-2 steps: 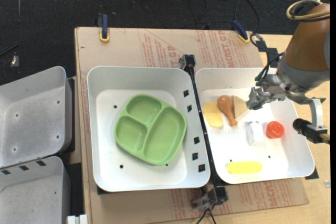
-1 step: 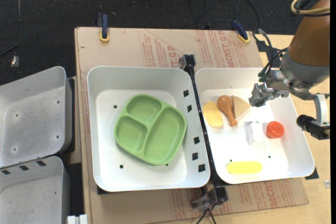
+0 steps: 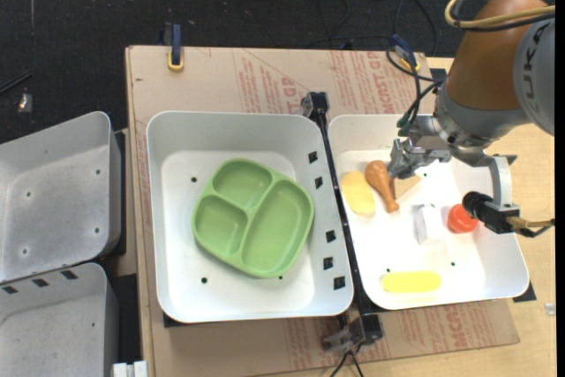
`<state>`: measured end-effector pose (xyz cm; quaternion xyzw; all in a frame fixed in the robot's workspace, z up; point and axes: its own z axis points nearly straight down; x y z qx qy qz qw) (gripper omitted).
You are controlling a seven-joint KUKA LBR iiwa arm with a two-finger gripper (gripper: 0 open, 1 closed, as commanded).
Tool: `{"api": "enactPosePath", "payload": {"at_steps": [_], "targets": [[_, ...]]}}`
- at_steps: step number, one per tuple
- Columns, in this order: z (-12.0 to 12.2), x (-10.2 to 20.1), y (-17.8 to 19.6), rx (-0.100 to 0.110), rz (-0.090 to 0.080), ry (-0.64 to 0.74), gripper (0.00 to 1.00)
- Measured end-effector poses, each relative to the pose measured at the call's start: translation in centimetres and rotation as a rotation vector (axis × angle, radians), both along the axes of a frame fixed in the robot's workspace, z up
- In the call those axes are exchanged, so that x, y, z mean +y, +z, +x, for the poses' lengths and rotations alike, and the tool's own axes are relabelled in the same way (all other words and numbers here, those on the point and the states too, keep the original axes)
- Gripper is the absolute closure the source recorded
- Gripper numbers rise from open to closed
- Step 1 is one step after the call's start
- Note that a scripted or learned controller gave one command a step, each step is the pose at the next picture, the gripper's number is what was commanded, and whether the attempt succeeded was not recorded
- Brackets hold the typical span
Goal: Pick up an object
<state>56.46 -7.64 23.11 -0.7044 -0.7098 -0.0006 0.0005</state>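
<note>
My gripper hangs over the back middle of the right bin, just above a tan wedge-shaped piece. A brown drumstick lies right beside it, to the left. A pale yellow rounded piece rests left of the drumstick, near the bin's left wall. A small white block and a red-orange round thing sit further forward and right. A flat yellow piece lies near the front wall. Nothing can be seen held.
The left bin holds a green divided plate. A black divider runs between the bins. White lids lie off the bench to the left. The grey and orange arm reaches in over the right bin's back right corner.
</note>
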Motion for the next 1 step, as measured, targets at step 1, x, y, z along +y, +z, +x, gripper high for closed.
{"api": "enactPosePath", "payload": {"at_steps": [1], "targets": [[-0.86,5.93,-0.89,0.002,0.001,0.001,1.0]]}}
